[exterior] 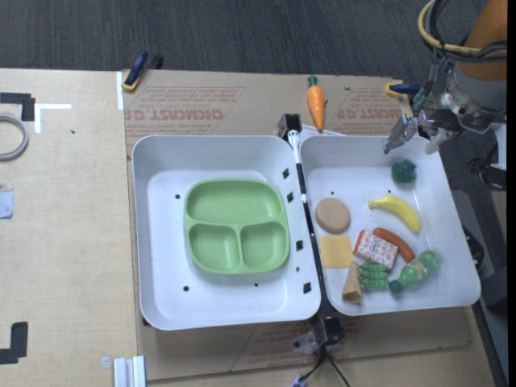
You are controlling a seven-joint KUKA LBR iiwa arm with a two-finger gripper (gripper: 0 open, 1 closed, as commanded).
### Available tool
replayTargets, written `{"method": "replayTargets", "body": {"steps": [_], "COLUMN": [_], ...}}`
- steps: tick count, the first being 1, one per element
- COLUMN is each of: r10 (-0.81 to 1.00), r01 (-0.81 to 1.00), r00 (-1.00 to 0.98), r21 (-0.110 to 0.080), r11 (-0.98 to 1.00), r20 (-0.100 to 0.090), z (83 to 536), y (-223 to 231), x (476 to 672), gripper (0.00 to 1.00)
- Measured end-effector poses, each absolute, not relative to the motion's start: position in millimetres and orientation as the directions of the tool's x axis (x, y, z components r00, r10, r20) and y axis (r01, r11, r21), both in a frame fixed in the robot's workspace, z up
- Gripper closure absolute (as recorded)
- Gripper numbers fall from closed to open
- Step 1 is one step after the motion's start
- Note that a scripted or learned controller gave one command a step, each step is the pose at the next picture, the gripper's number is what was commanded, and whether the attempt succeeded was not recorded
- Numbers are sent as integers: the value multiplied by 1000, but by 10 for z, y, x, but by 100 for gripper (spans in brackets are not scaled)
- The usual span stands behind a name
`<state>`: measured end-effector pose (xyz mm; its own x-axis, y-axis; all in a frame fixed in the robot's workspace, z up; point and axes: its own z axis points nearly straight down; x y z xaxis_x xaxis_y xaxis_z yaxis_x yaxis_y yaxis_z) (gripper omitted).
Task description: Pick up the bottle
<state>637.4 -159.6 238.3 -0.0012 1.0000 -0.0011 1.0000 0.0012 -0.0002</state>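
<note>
Grey metal forms the claw (417, 134), which we see hovering released, fingers spread with nothing between them, over the far right corner of the right bin (455, 216). Just below it we note a dark green broccoli piece (403, 171), then a banana (396, 211). The bottle (416, 271), green, lies tilted near the right bin's near right corner, well apart from the claw, beside a sausage (393, 243) and a red-and-white packet (376, 248). We see a green divided plate (237, 226) resting in the left bin (153, 216).
</note>
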Motion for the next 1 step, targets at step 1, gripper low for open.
{"method": "replayTargets", "body": {"steps": [1], "r10": [1000], "r01": [1000], "r00": [-4], "r21": [1], "r11": [4], "r20": [-3], "z": [2481], "y": [-1599], "x": [6379], "gripper": [100]}}
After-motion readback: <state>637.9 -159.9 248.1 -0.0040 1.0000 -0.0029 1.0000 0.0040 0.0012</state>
